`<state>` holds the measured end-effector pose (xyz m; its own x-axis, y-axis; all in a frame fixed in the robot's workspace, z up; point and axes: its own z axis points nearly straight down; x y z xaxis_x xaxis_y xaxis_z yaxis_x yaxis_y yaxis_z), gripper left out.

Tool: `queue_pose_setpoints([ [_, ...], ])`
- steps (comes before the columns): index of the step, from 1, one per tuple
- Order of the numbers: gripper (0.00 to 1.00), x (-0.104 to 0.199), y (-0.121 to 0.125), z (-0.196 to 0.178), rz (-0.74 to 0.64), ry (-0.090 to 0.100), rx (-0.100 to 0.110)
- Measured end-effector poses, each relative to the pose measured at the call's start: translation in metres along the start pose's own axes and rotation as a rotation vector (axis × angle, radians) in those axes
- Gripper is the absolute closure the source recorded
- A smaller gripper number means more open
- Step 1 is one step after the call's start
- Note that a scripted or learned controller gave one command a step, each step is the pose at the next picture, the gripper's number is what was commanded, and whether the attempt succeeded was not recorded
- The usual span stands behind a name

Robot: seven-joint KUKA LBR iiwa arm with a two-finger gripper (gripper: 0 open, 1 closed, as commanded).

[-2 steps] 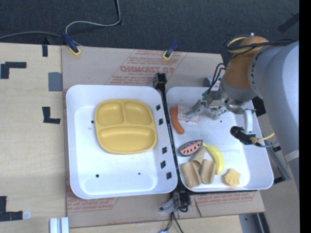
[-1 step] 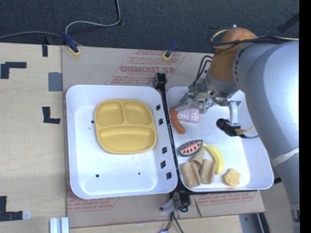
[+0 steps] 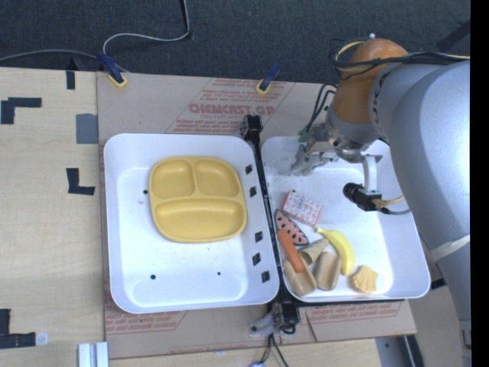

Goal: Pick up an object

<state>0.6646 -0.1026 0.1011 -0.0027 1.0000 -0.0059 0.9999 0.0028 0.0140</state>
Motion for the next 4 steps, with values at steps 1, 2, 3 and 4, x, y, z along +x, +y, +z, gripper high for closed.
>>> queue_pose_setpoints([
  [1, 0.00, 0.000, 0.000, 0.000, 0.000, -0.001, 0.000],
  [2, 0.00, -0.012, -0.086, 0.014, 0.003, 0.005, 0.013],
  [3, 0.00, 0.003, -0.133, 0.013, 0.003, 0.004, 0.009],
  [4, 0.00, -0.001, -0.040, 0.015, 0.001, 0.004, 0.009],
])
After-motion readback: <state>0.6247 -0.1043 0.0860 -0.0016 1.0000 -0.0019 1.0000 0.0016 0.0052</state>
